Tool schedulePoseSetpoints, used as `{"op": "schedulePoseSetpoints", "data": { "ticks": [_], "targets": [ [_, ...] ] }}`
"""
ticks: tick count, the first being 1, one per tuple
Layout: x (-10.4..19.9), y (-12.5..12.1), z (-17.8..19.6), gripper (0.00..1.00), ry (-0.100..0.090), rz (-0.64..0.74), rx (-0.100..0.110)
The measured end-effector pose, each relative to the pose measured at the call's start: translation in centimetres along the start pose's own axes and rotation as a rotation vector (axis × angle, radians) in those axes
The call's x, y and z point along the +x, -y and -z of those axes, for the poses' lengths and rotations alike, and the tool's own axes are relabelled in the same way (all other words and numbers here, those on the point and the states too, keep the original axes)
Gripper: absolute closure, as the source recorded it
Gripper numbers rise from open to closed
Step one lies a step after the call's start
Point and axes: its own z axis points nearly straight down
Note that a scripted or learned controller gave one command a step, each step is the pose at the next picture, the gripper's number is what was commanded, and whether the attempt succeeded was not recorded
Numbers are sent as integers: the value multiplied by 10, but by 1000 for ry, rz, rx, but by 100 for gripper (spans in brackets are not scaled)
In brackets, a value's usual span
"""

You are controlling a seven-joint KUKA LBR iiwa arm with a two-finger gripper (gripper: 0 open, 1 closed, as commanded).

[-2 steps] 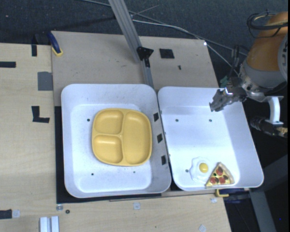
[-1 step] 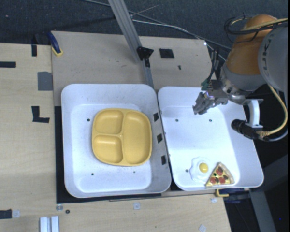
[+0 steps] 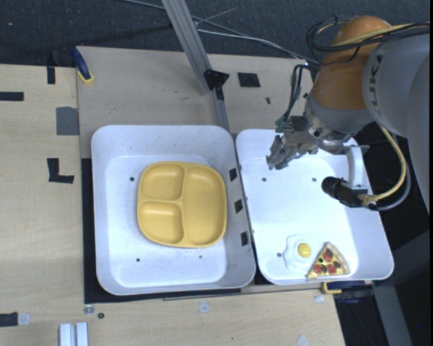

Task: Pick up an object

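Your tool [image 3: 276, 161] hangs over the right bin's [image 3: 274, 207] far end; you cannot tell its grip. The fried egg [image 3: 300, 251] and pizza slice [image 3: 327, 261] touch at the near corner, so descending there risks nudging both.

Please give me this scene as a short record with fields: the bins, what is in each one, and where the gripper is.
left bin: yellow divided plate
right bin: fried egg toy, pizza slice toy, both at near edge
gripper: over far part of right bin, apart from both toys
held object: none seen
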Motion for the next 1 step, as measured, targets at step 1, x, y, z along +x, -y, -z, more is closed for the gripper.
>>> {"op": "schedulePoseSetpoints", "data": {
  "ticks": [1],
  "targets": [
    [48,7,-10,100,1,-1,2]
  ]
}}
